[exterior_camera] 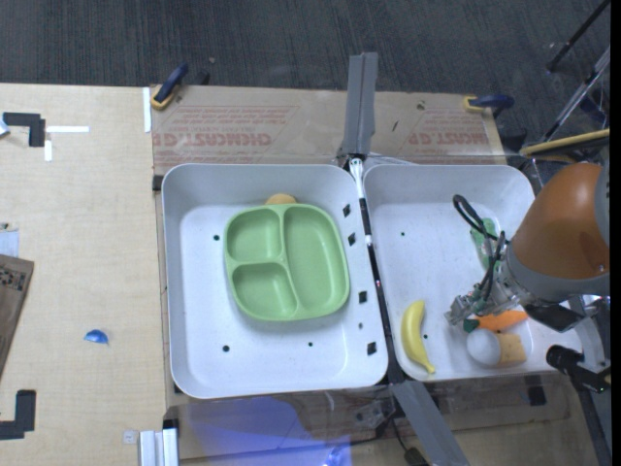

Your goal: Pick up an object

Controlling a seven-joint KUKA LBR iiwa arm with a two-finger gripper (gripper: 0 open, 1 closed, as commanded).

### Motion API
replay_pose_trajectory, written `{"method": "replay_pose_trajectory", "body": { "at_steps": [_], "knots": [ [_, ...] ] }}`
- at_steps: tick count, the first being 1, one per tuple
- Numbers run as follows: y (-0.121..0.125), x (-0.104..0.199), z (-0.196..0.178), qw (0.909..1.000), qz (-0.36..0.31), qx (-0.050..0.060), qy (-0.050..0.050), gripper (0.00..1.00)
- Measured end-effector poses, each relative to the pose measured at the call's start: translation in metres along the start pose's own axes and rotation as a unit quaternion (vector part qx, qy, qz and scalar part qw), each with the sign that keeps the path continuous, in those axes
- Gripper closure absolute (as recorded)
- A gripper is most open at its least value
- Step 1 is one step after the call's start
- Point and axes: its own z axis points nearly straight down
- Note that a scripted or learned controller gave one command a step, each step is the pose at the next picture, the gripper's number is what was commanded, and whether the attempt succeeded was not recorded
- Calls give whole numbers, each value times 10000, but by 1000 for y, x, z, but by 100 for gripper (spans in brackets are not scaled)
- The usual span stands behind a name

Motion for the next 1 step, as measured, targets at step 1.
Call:
{"method": "replay_pose_trajectory", "body": {
  "at_steps": [1],
  "knots": [
    [7, 22, -14, 9988, 493, 3, -4, 100]
  ]
}}
